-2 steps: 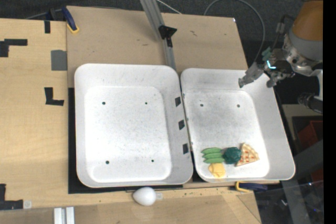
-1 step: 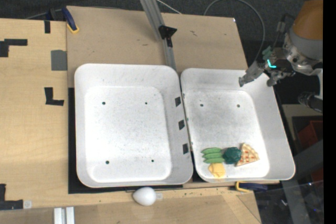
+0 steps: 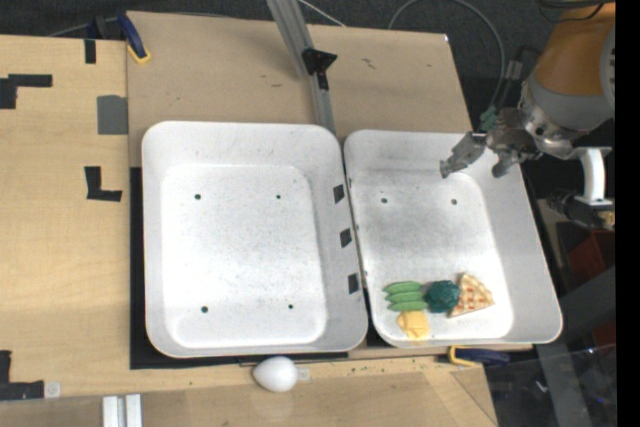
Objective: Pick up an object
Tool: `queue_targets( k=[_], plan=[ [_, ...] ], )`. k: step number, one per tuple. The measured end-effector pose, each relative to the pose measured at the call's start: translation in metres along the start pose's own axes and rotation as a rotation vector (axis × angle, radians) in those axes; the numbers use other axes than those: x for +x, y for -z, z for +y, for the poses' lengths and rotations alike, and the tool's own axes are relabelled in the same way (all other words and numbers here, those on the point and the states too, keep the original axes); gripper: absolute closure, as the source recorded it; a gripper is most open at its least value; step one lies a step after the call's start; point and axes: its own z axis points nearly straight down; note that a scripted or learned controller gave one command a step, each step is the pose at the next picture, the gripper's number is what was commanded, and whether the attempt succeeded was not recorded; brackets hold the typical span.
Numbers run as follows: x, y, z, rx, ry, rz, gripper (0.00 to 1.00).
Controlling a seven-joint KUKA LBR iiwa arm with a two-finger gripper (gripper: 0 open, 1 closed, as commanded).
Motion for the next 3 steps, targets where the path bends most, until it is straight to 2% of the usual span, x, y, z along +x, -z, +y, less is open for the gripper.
queue_targets(
  k=[2, 3],
  plan=[
    [0.005, -0.088, -0.003, 0.001, 0.0, 0.0, 0.0],
    [0.006, -0.075, -0.002, -0.004, 0.002, -0.001, 1.0]
  ],
)
